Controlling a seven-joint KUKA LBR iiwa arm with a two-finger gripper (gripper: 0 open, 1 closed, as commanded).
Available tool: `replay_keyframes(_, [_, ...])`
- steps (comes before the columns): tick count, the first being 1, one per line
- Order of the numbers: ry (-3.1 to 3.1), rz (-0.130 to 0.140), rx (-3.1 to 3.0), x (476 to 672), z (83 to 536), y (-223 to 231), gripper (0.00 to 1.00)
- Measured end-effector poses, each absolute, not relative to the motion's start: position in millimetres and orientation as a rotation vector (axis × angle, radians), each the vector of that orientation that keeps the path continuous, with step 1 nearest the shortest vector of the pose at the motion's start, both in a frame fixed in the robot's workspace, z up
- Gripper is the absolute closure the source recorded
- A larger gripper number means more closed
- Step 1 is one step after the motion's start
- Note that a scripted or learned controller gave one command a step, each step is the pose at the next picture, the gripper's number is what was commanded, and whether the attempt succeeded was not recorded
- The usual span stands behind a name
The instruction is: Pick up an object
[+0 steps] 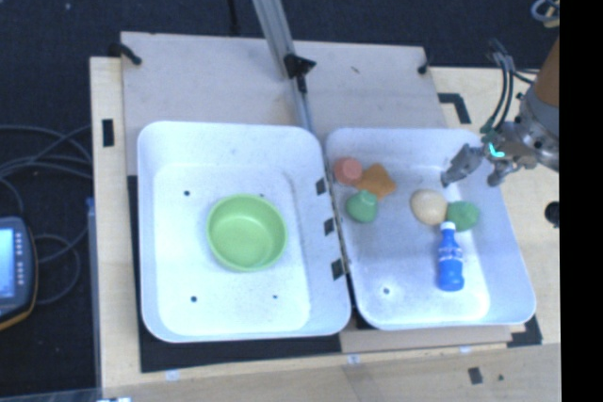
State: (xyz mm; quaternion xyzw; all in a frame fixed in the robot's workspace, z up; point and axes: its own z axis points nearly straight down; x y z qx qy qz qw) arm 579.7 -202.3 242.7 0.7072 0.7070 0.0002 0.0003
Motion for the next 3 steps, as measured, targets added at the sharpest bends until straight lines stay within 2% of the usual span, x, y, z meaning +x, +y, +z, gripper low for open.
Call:
replay_keyframes(1, [2.221, 0.001, 2.221, 579.7, 243, -202, 0.00])
replay_keyframes(2, [2.223, -0.003, 2.224, 569.3, 189, -200, 0.00])
replay_keyframes(3, [2.224, 0.001, 2.221, 579.0, 135, -201, 0.00])
